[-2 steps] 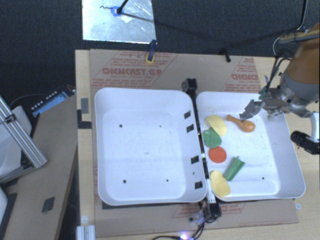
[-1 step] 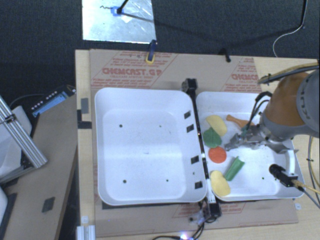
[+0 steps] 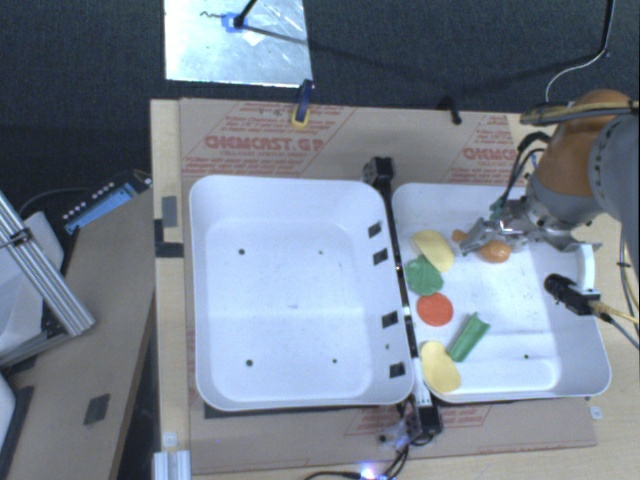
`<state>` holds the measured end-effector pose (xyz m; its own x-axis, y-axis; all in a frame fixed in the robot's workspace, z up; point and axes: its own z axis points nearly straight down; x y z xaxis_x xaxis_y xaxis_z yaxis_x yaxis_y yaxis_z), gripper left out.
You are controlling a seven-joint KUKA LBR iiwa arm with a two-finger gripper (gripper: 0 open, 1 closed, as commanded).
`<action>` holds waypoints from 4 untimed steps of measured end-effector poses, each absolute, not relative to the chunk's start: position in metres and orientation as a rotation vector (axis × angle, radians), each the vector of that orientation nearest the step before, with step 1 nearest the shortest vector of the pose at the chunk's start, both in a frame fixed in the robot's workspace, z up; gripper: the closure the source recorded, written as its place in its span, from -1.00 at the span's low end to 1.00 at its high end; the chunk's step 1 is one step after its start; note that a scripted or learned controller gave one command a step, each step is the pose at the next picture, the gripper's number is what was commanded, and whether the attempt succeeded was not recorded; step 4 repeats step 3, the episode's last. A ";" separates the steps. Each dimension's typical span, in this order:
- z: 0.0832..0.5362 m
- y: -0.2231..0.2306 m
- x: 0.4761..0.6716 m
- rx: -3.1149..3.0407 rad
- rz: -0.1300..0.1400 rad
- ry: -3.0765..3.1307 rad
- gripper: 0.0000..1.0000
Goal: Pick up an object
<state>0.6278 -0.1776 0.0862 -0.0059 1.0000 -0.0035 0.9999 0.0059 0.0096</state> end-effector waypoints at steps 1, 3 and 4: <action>0.096 -0.177 0.625 2.211 0.005 2.224 1.00; 0.193 -0.056 0.671 2.204 0.015 2.227 1.00; 0.193 -0.056 0.671 2.204 0.015 2.227 1.00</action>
